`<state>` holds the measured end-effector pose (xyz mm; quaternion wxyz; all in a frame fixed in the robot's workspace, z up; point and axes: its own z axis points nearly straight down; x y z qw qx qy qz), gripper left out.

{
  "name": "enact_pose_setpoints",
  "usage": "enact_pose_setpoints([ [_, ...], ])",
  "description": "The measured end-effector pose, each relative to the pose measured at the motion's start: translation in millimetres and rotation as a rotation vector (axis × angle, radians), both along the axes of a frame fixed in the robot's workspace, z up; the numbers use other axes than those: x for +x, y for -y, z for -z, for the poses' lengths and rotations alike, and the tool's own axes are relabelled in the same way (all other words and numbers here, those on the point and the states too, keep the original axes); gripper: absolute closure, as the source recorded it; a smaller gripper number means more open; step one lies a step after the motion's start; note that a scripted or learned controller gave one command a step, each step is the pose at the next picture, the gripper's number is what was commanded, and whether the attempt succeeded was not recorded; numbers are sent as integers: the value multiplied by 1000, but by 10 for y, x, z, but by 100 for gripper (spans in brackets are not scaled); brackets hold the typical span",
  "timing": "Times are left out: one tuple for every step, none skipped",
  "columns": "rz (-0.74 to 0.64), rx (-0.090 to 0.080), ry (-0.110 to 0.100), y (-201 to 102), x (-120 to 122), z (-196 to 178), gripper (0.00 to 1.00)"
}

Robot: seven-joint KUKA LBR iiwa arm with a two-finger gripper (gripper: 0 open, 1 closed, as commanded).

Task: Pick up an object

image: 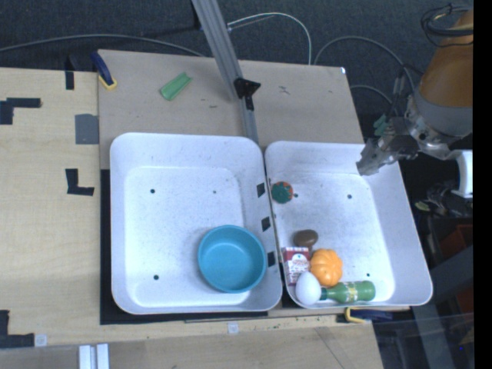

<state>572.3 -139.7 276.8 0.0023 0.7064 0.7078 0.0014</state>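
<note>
The right bin (384, 206) holds a small green and red ball (282, 192), a brown lump (305, 238), an orange pumpkin-like fruit (326, 266), a red and white carton (296, 265), a white egg (307, 289) and a green bottle (350, 291) lying on its side. A blue bowl (231, 257) sits in the left bin (154, 206). My gripper (370, 161) hangs over the right bin's upper right rim, well away from the objects, with nothing seen in it.
A green block (175, 86) and a blue and yellow clamp (103, 71) lie on the bench behind the bins. A grey metal pole (219, 37) slants down to the gap between the bins. Cables run across the dark floor at the back.
</note>
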Motion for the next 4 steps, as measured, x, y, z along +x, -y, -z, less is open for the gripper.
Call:
enact_pose_setpoints([
  [-4, 3, -5, -503, 23, -10, 100],
  [-5, 3, -7, -1076, -43, -8, 100],
  [-3, 1, -8, -1501, -62, 144, 100],
  [-4, 2, -9, -1926, -93, 267, 100],
])
